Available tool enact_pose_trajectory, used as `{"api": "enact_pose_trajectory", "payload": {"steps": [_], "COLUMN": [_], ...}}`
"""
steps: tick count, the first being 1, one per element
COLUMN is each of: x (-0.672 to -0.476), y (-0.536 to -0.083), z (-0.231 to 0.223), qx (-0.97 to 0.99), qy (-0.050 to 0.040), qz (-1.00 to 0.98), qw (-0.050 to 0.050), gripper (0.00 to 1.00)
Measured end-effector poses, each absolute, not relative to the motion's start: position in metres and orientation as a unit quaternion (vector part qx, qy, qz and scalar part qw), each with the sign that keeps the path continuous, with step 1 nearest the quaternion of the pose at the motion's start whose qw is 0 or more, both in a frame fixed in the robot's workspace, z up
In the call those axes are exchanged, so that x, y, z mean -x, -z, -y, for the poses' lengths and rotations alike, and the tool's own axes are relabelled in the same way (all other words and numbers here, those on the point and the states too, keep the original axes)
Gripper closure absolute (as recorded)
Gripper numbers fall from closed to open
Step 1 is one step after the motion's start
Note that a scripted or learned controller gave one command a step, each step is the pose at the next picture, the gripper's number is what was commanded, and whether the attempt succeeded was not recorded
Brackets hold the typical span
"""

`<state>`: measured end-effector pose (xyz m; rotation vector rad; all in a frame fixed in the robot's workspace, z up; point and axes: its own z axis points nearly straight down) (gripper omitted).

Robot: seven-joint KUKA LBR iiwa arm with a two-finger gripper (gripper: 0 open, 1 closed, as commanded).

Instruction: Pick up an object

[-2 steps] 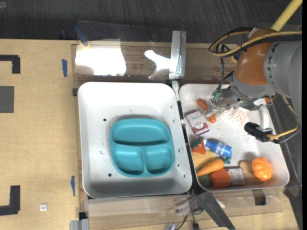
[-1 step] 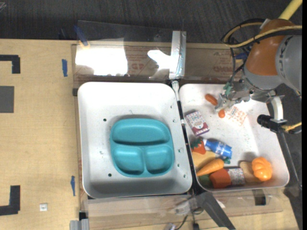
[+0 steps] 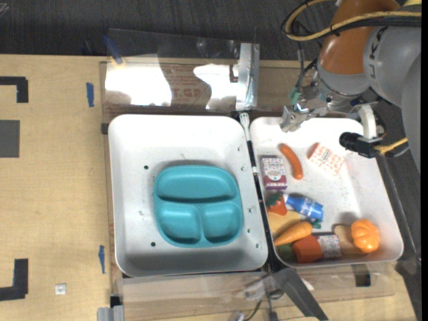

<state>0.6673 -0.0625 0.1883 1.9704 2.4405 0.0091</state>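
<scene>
The toy carrot point(image 3: 292, 232) and the small orange pumpkin point(image 3: 365, 235) crowd the near edge of the right bin point(image 3: 390, 199). The gripper point(image 3: 294, 114) hangs over the far rim — whether it is open I cannot tell. The orange sausage point(image 3: 291, 160) lies apart — probably the easiest target; descend straight, straddling its narrow width.

arm point(image 3: 388, 39) cut off at right edge

Both white bins point(image 3: 127, 146) look like smooth plastic with a slight sheen; the teal divided tray point(image 3: 198, 202) is matt plastic, and the bench point(image 3: 47, 199) bare wood.
</scene>
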Motion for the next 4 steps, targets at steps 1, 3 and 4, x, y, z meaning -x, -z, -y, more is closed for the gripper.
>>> {"api": "enact_pose_trajectory", "payload": {"steps": [1, 3, 4], "x": [-0.668, -0.578, -0.601], "y": [-0.232, -0.183, -0.094], "z": [0.055, 0.076, 0.122], "qx": [-0.646, -0.670, -0.700], "qy": [-0.0025, 0.0011, -0.0010], "qz": [-0.763, -0.743, -0.714], "qw": [0.003, -0.001, 0.001], "gripper": [1.00, 0.00, 0.00]}}
